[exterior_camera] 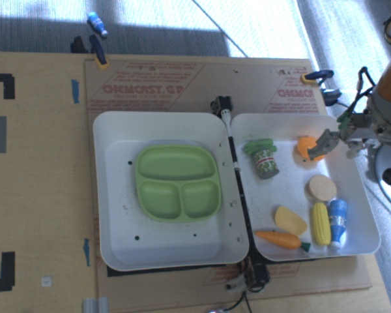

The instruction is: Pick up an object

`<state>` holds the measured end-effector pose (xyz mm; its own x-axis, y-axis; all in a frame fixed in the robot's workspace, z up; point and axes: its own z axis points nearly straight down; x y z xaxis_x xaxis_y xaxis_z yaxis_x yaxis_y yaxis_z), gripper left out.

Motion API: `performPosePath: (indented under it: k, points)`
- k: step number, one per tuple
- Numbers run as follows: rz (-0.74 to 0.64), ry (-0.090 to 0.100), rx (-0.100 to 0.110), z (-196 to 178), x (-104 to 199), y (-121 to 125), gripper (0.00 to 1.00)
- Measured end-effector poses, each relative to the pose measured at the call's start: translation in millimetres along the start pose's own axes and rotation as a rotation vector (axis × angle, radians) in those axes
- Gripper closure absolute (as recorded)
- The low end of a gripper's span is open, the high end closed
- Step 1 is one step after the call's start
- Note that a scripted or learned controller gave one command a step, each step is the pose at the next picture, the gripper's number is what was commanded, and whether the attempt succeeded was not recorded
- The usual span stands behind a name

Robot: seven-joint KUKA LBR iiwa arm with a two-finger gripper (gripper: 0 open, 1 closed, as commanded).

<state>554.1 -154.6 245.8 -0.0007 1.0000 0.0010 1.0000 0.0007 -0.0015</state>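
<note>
The gripper (pixel 324 142) is placed just beside the orange object (pixel 305 147); its claw's state cannot be told; the approach seems underway; a grasp is required next.

A robotics lab bench, seen from above: two white bins (pixel 111 175) sat side by side on a board covered in protective paper (pixel 156 87) printed with a maker's name; clamps (pixel 99 47) gripped its far edge; blue tape marks (pixel 75 91) dotted the wooden benchtop (pixel 36 188) at left.
</note>
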Motion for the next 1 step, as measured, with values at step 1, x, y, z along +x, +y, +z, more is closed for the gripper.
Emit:
performPosePath:
  k: [1]
  points:
    - [0.003,-0.006,-0.029,135.7,33.0,61.4,0.00]
